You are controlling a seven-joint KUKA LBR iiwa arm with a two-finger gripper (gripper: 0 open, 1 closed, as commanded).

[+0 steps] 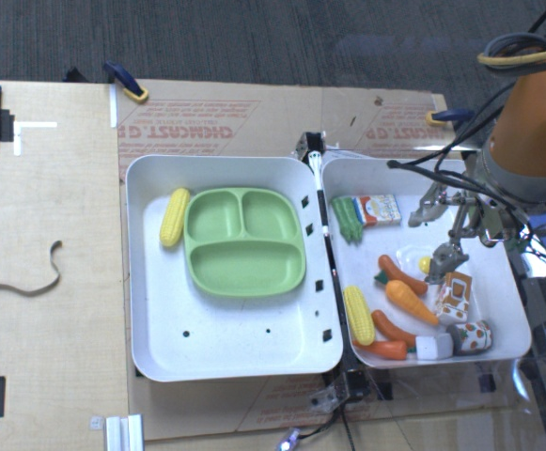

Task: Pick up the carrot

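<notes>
1. we see the carrot [412,302] lying in the right bin [507,289], between two sausages.
2. the gripper [453,238] hovers just above it, fingers slightly apart, holding nothing.

Two bins side by side on the bench, with their contents.

The left bin [141,346] holds a divided plate [245,241] in its upper half, with a corn cob [173,217] just left of it. In the right bin [507,280], a box [380,209] lies at the upper left beside a bean pod [348,220]; the carrot [411,301] lies mid-bin, a second corn cob [358,315] lower left of it. The gripper [447,253] hangs just above and right of the carrot.
</notes>
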